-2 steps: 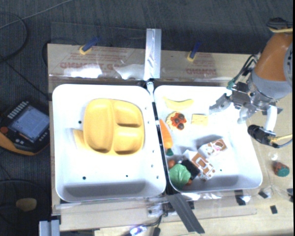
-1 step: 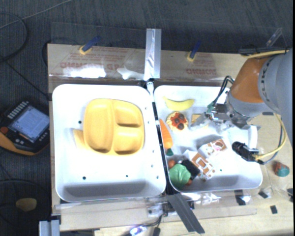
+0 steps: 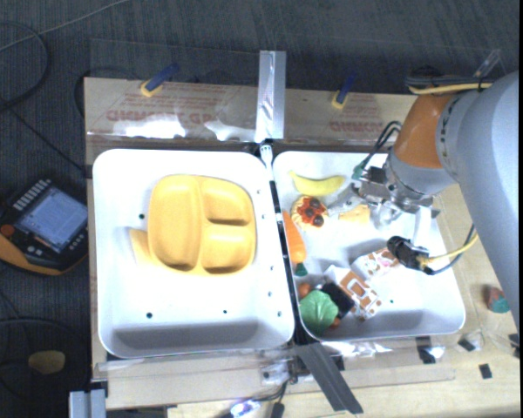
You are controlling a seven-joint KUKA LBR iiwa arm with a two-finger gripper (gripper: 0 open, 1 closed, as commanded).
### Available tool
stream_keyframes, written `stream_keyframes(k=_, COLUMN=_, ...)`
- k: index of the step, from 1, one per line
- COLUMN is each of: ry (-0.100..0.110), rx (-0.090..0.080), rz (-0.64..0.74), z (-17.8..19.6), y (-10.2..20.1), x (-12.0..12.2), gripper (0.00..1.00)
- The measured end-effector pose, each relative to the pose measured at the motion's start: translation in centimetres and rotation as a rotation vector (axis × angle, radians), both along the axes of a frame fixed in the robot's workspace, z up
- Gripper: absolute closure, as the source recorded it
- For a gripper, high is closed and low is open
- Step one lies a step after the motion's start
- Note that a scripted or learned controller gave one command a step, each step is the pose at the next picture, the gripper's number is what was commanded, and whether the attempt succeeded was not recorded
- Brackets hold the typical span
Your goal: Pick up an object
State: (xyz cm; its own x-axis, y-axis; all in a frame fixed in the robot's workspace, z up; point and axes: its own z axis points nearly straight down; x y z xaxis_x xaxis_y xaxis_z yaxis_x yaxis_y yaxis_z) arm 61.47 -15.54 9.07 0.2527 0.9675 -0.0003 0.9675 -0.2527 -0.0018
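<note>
Gripper (image 3: pixel 392 219) low inside right shallow white bin (image 3: pixel 444 316), near its back right; finger state impossible to tell from this angle. Candidate objects crowded along that bin's left and front, likely why reach came in from the open right side: curved yellow banana (image 3: pixel 318 183), slim orange carrot (image 3: pixel 295 242), round green toy (image 3: pixel 315 307), white-and-orange box (image 3: pixel 366 287) nearest. Divided yellow plastic tray (image 3: pixel 200 222) parked in left white bin (image 3: pixel 122 320), well apart.
</note>
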Motion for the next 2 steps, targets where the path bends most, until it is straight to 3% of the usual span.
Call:
stream_keyframes(k=1, ry=0.0, rx=0.001, rz=0.002, z=0.9, y=0.1, x=0.0, gripper=1.0)
stream_keyframes(k=2, ry=0.001, rx=-0.002, rz=0.094, z=9.2, y=7.7, x=4.0, gripper=1.0)
